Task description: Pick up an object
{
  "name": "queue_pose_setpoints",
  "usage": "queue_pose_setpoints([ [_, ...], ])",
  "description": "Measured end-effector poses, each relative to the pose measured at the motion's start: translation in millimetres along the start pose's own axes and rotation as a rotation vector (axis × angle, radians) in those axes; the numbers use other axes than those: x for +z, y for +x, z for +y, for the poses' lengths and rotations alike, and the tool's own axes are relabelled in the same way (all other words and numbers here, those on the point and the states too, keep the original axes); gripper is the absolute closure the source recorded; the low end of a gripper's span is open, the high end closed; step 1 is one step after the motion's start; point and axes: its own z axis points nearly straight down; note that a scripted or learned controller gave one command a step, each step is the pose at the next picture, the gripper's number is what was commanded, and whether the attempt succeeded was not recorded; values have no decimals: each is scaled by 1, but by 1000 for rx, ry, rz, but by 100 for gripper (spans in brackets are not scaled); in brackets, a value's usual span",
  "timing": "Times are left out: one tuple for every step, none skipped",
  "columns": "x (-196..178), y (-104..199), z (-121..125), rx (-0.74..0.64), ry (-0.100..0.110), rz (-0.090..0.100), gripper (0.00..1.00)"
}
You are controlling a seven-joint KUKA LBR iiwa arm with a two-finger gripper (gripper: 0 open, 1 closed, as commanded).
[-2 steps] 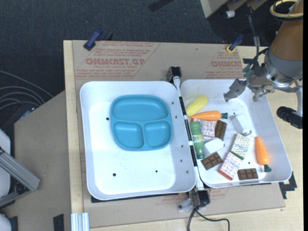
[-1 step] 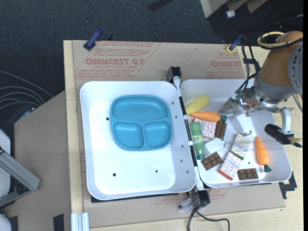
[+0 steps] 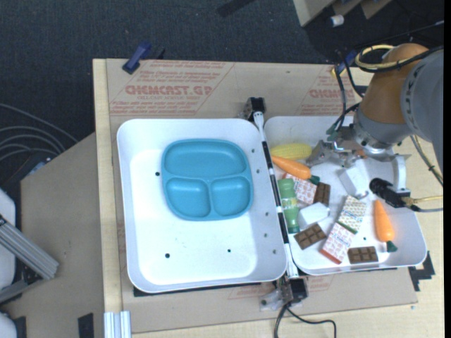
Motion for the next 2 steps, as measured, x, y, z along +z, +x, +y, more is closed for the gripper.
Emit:
queue_pose_setpoints([
  [1, 44, 22, 0, 2, 1, 0],
  [4, 54, 33, 1, 33, -4, 0],
])
